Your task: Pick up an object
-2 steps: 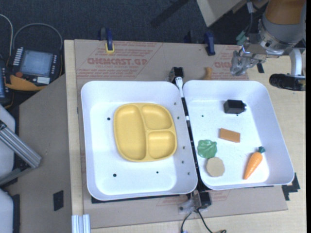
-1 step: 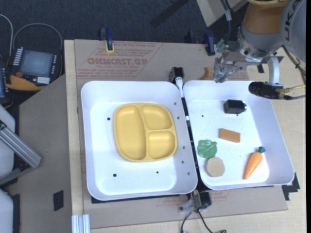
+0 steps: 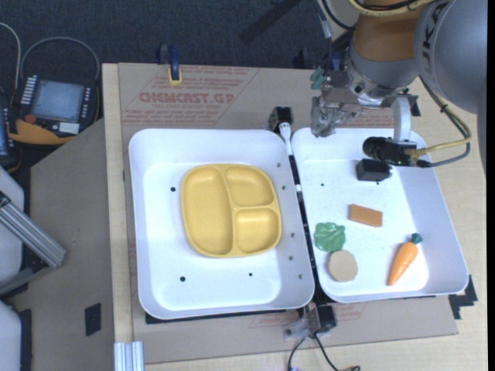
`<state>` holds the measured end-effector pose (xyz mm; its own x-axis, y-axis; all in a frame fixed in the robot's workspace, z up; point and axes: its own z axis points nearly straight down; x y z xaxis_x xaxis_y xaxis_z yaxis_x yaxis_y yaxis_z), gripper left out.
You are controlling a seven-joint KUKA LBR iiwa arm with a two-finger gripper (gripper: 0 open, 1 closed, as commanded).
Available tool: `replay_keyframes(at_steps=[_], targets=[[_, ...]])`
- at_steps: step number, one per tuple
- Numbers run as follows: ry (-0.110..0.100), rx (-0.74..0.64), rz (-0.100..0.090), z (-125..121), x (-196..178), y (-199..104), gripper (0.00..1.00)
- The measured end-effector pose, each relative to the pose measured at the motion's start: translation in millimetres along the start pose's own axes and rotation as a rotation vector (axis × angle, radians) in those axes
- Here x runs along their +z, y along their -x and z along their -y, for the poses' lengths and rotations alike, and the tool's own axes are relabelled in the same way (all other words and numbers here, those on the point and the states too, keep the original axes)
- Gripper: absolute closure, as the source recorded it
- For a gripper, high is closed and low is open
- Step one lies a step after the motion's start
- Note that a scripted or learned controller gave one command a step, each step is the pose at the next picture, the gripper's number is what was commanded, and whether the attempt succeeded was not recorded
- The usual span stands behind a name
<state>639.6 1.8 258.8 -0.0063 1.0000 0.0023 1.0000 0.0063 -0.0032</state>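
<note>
Above the right bin (image 3: 433, 199) far edge, arm (image 3: 402, 29) bent down, jaws (image 3: 329, 122) state unclear, nothing visibly held.

My bench (image 3: 116, 230), board-covered, carries two white bins directly: left bin (image 3: 155, 207) and right bin (image 3: 441, 230), edges touching at centre.

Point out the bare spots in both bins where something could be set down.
Left bin: only margins around the yellow plate. Right bin: bare middle between gripper and orange block. Crowded near broccoli, cookie, carrot.
</note>
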Motion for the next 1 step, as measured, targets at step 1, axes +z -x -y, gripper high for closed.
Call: replay_keyframes(at_steps=[1], targets=[[-0.001, 0.0, 0.0, 9.2, 17.3, -57.6, 1.0]])
